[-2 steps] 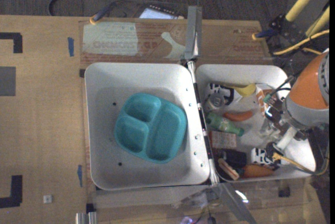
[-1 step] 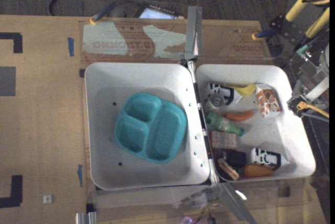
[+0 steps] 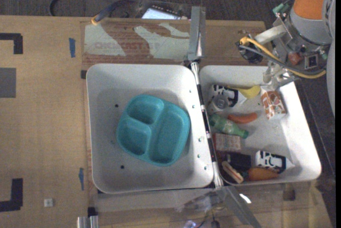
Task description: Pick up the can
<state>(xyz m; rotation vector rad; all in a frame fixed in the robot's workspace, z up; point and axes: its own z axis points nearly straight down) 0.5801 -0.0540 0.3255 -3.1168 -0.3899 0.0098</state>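
Note:
The can (image 3: 223,97), black and white, lies on its side at the far left of the right bin (image 3: 303,136), close to the divider. My gripper (image 3: 279,77) hangs over the far right part of that bin, above a red and white carton (image 3: 273,104). It stands well to the right of the can, open, with nothing between its fingers. A yellow piece (image 3: 250,91) lies between the can and the gripper.
The right bin also holds a red sausage-like item (image 3: 242,117), a green bottle (image 3: 228,127), a pink box (image 3: 228,141), a black and white pack (image 3: 270,160) and an orange carrot (image 3: 262,173). A teal divided plate (image 3: 154,130) sits in the left bin (image 3: 101,88).

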